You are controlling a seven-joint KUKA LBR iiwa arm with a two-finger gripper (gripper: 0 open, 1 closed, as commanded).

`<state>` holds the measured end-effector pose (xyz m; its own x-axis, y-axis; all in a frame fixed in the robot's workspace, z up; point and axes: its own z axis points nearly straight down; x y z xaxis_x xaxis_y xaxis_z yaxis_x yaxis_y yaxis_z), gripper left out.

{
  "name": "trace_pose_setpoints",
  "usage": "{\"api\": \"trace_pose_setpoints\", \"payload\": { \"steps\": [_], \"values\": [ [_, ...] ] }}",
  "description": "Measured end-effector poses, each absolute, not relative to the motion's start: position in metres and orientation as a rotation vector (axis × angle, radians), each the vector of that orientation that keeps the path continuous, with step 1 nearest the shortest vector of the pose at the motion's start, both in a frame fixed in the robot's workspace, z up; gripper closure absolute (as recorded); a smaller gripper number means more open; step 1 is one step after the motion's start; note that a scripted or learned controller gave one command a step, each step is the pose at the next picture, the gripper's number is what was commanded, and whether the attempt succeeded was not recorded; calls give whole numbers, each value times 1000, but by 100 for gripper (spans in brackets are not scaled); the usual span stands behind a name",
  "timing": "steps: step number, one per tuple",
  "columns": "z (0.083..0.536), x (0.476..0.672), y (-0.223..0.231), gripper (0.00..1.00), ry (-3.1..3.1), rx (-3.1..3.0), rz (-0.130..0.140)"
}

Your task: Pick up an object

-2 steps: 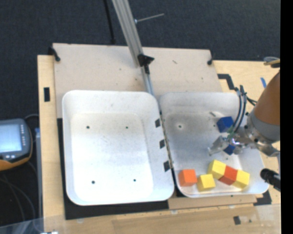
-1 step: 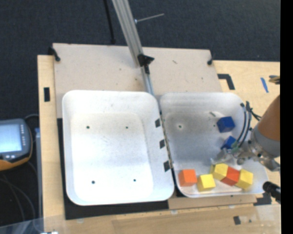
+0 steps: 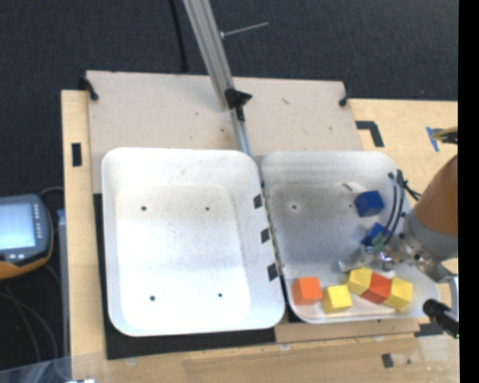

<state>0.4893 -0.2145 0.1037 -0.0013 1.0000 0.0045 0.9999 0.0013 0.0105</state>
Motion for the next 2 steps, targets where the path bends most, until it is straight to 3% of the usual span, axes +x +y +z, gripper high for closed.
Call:
{"api": "trace_pose_setpoints", "payload": {
  "steps": [2],
  "values": [
    [104,489,-214,0,2216,2219,19]
  ]
}}
